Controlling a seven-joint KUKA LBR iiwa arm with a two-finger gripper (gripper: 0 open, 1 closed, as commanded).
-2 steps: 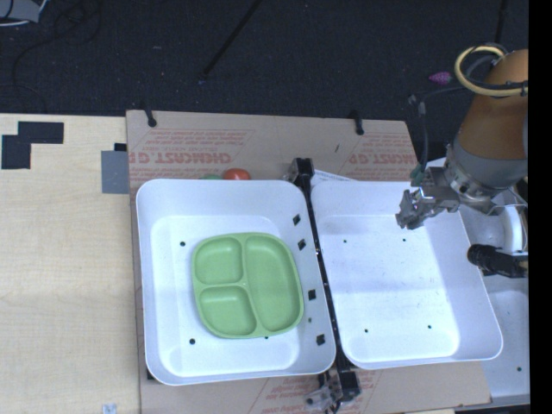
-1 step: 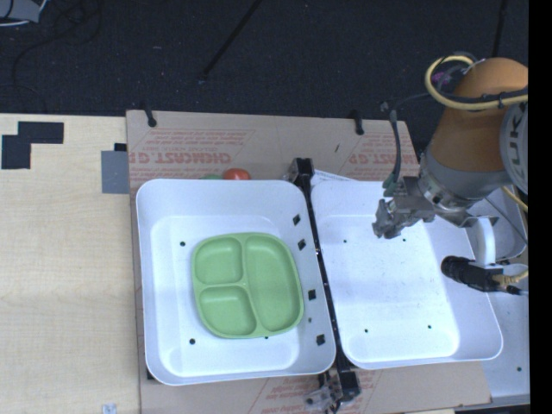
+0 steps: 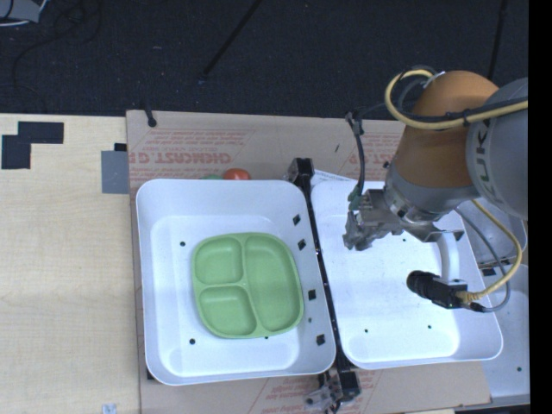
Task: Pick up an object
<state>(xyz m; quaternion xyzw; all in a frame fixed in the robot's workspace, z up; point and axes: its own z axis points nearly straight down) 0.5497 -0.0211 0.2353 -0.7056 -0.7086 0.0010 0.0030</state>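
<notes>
On the bench, two shallow white bins side by side on a brown cardboard sheet (image 3: pixel 259 149). Left bin (image 3: pixel 164 231): one green plate (image 3: pixel 247 285) with divided compartments, lying flat near the middle, apart from every wall. Right bin (image 3: pixel 388 335): white floor with a few small dark specks; a black cylindrical part with a yellow cable (image 3: pixel 438 289) hangs over its right half and looks like fittings of the arm, not a loose item. Arm (image 3: pixel 448 136): grey and orange, reaching in from the right, its bulk above the upper part of the right bin. Gripper (image 3: pixel 358 238): over the upper-left area of the right bin, just beside the divider between the bins; nothing can be seen between its tips, and whether they are spread or closed I cannot tell from here. A small red-orange thing (image 3: pixel 235 175) and a sliver of green peep above the left bin's far rim; too hidden to name. Status, as I judge it: nothing lifted; the pick is not yet made. The only clear candidate, the plate, sits in the other bin, well apart from the gripper, so the approach, the closing and the lift all remain.
</notes>
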